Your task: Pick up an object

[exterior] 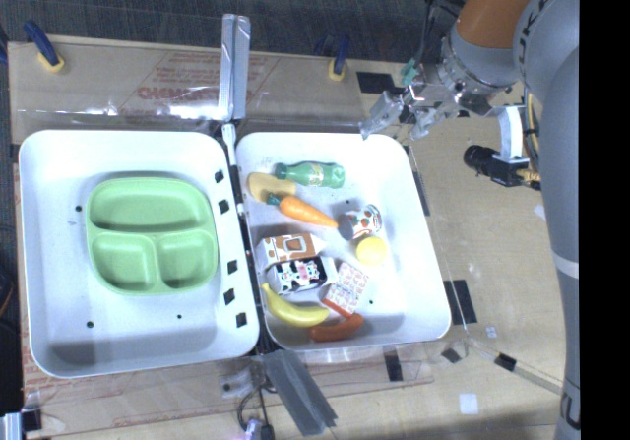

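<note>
The right bin [418,231] holds several small items: a green bottle [310,173], a carrot [305,212], a small printed can [362,221], a yellow ball [371,250], a brown carton [290,248], a cow-patterned carton [298,274], a red-and-white packet [346,288], a banana [292,310] and a red sausage [337,331]. My gripper [397,120] hangs above the bin's far right corner, apart from every item. Its fingers are spread open with nothing between them.
The left bin [49,261] carries a green divided tray [153,234]. A grey metal bar [234,64] stands upright at the back between the bins. Clamps and tape sit along the bench's far edge.
</note>
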{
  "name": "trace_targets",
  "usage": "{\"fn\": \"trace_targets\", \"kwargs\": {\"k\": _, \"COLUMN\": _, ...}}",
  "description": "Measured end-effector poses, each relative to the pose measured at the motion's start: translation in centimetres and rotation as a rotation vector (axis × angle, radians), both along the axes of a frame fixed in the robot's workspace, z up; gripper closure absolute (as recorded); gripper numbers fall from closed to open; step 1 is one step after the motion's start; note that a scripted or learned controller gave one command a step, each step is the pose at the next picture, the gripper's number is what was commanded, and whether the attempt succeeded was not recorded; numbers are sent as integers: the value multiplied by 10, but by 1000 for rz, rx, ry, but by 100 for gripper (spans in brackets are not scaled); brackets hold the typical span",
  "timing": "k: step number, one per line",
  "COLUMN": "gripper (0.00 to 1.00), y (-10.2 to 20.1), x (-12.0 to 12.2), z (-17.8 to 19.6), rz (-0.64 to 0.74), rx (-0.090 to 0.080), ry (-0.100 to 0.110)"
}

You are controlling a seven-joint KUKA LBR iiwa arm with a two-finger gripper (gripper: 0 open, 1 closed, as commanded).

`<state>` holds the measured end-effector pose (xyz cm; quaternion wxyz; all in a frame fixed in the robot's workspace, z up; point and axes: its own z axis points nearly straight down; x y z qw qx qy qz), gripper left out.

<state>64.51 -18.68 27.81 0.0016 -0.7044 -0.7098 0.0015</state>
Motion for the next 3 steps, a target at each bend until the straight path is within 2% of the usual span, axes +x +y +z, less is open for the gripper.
{"fn": "trace_targets", "kwargs": {"k": 1, "gripper": 0, "y": 71, "x": -4, "z": -159, "rz": 70, "rx": 0, "ry": 1}}
{"fn": "trace_targets", "kwargs": {"k": 2, "gripper": 0, "y": 90, "x": -33, "z": -187, "rz": 155, "rx": 1, "ry": -1}}
{"fn": "trace_targets", "kwargs": {"k": 3, "gripper": 0, "y": 90, "x": -33, "z": -186, "rz": 155, "rx": 1, "ry": -1}}
